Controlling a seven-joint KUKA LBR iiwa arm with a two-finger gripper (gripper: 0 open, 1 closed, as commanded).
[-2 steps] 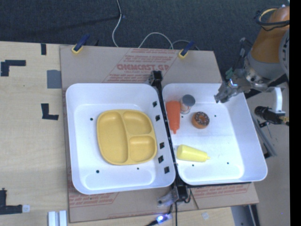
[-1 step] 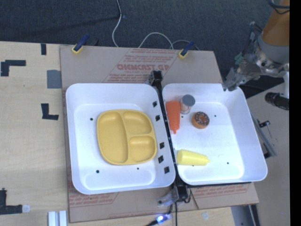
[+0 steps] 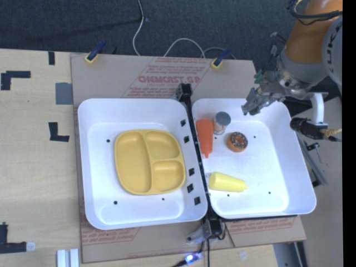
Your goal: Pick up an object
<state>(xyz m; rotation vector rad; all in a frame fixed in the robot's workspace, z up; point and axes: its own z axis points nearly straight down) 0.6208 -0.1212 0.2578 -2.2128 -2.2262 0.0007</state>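
Observation:
The right bin (image 3: 278, 171) holds an orange carrot (image 3: 204, 136) along its left wall, a small jar with a grey lid (image 3: 221, 120) beside the carrot, a brown doughnut (image 3: 237, 141) near the middle, and a yellow cone-shaped piece (image 3: 226, 182) toward the front left. My gripper (image 3: 251, 108) hangs above the bin's back right area, to the right of the jar and above the doughnut. Nothing shows between its fingers.
A yellow divided plate (image 3: 149, 161) lies in the left bin (image 3: 94, 149). Both bins rest on a cardboard sheet (image 3: 161, 77) held by clamps at the back. A white cable (image 3: 183, 40) loops behind the bins. The arm (image 3: 311, 32) stands at the upper right.

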